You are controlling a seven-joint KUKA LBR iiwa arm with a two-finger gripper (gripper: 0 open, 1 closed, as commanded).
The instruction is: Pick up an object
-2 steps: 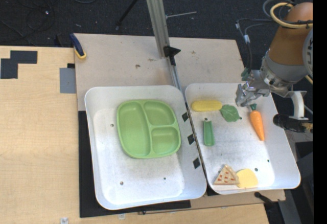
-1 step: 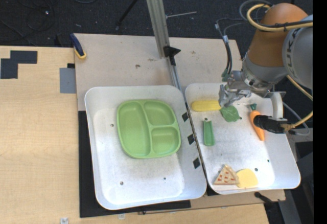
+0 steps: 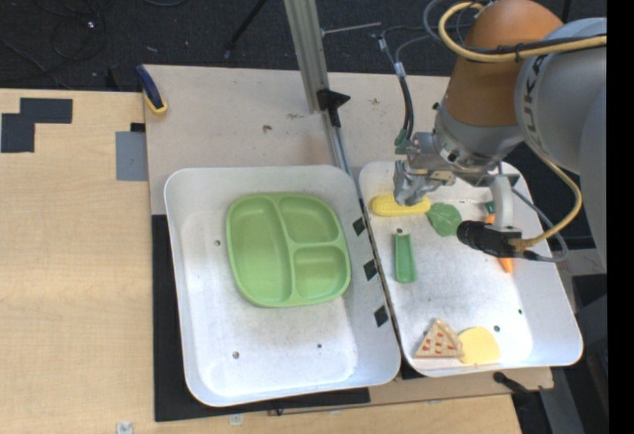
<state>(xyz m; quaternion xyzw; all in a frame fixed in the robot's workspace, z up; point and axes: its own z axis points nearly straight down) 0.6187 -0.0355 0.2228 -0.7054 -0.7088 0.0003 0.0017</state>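
Camera view shows my hand [image 3: 408,192] low in the right white bin [image 3: 555,328], at the upper right of the frame, right over the long yellow banana-shaped toy [image 3: 392,208]. I think the toy could slide away, because the hand sits near one end. I cannot tell how wide the hand is. A green stick toy [image 3: 404,259] lies just below.
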